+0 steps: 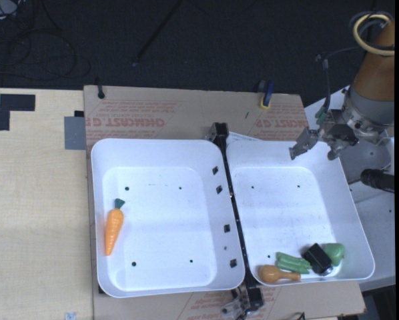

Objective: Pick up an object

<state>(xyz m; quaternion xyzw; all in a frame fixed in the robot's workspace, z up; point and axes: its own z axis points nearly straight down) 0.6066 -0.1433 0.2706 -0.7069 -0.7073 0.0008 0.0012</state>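
At your far left, the left bin [156,153] holds a toy carrot [113,228] lying near its left wall, green top pointing up the frame. Move across the black divider [227,209] and you reach the right bin [299,179], where a tan pear-shaped piece [277,274], a green vegetable [293,263], a black block [317,259] and a light green piece [334,251] cluster in the near right corner. Above that bin's far right corner, you see the gripper [317,145] hovering with its jaws spread apart and nothing between them.
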